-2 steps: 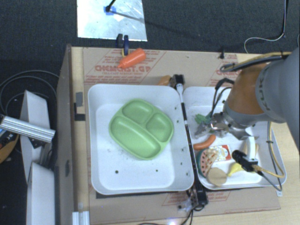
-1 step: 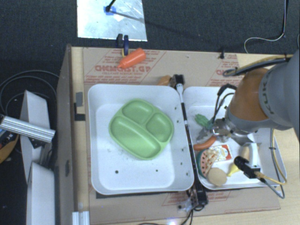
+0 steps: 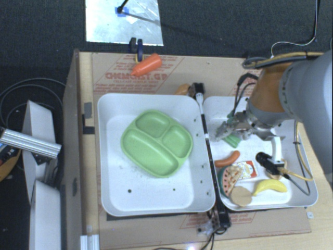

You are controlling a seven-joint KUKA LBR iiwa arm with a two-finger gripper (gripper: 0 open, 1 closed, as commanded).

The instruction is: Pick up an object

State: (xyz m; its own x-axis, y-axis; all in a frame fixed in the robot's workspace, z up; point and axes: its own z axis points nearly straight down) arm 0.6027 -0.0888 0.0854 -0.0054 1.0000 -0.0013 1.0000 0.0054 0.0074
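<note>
Where the grey arm (image 3: 308, 87) with its orange band (image 3: 268, 90) reaches in from the right, the two-finger gripper (image 3: 230, 129) hangs over the far left part of the right-hand shallow white bin (image 3: 218, 107). Cannot tell whether the claw is wide or narrow; it is seen from above and its own body hides it.

A small green block-like piece (image 3: 232, 138) shows just at the near side of the gripper, low in the same bin. Contact between the two is not clear, and a grasp cannot be confirmed.

Other contents of the right bin, all nearer than the gripper:
- an orange-red toy sausage (image 3: 227, 158), lying aslant, close to the left wall
- a toy pizza slice (image 3: 228, 179) near the sausage, against the left wall
- a small white and red packet (image 3: 244, 169) just right of the slice
- a round tan disc (image 3: 241, 196) at the near edge, touching the slice
- a yellow toy banana (image 3: 269, 186) just right of the disc

Left-hand white bin (image 3: 112, 139): one pale green divided plastic plate (image 3: 156, 142) with three compartments, roughly central and turned at an angle.

Both bins rest on a brown cardboard sheet (image 3: 171, 72) with red print. On its far part lies an orange toy carrot (image 3: 147, 64), well apart from the bins, with a blue clamp (image 3: 136, 47) just beyond it. Farther still lies a silvery square sheet (image 3: 124, 14).
</note>
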